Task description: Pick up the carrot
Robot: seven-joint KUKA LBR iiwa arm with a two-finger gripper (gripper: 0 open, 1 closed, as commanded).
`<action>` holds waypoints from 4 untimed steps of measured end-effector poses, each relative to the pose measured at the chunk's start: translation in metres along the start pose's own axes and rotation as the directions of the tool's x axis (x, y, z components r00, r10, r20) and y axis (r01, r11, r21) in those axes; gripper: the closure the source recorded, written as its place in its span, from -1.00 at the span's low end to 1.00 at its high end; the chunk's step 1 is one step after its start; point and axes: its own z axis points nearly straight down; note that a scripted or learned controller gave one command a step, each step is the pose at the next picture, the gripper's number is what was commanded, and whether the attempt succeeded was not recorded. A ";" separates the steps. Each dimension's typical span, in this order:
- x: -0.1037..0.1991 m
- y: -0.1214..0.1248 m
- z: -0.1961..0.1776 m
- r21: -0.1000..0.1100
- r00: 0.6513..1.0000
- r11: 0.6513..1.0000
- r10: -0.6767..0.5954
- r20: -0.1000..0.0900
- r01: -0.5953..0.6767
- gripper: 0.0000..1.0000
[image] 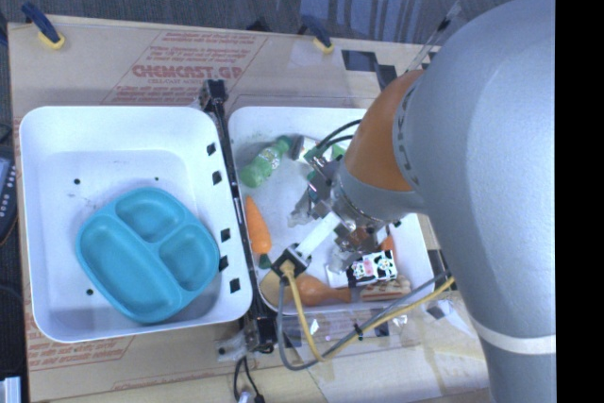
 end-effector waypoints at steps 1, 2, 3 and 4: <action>0.030 0.010 0.000 0.003 0.988 0.988 0.153 0.000 -0.153 -1.00; 0.046 -0.018 0.000 0.002 0.959 0.959 0.285 -0.002 -0.285 -1.00; 0.036 -0.039 0.001 0.005 0.939 0.939 0.343 0.005 -0.343 -1.00; 0.036 -0.039 0.001 0.007 0.939 0.939 0.344 0.005 -0.344 -1.00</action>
